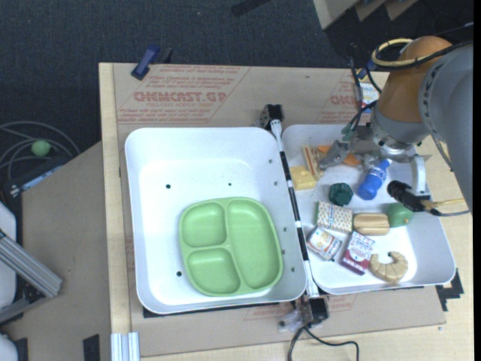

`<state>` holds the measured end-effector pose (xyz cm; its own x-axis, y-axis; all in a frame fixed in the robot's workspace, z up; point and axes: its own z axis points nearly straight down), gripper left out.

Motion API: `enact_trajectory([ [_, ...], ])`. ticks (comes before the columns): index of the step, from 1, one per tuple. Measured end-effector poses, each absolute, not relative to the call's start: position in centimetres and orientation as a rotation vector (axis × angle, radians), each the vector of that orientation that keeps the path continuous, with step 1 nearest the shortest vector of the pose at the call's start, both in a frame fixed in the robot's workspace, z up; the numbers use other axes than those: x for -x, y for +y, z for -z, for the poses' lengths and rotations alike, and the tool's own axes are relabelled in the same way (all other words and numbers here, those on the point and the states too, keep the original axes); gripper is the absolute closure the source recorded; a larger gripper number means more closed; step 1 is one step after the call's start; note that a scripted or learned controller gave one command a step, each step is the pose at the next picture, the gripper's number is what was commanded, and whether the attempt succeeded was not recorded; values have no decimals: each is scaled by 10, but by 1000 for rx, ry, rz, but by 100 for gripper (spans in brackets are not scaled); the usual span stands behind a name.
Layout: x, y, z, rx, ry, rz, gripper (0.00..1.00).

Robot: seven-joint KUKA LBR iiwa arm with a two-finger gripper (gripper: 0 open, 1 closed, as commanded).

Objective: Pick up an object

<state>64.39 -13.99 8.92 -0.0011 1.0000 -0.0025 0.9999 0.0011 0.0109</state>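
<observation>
Grey arm [443,89] is hanging over the right bin [443,254], gripper [391,153] sitting just above the blue bottle [373,180]. Can't tell the grip state. Nothing is looking lifted; bottle is lying in the bin, so the pick isn't done yet.

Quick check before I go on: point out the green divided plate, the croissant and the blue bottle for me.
green divided plate [229,245]: camera view, on the ridge where its three compartments meet.
croissant [390,266]: camera view, on the middle of its curved body.
blue bottle [372,180]: camera view, on its blue body.
</observation>
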Motion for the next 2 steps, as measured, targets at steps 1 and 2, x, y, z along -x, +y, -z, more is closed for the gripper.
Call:
enact_trajectory([
  [1, -593, -143, -84, -2224, 2221, 1, 0],
  [2, -572, -111, -84, -2222, 2224, 1, 0],
])
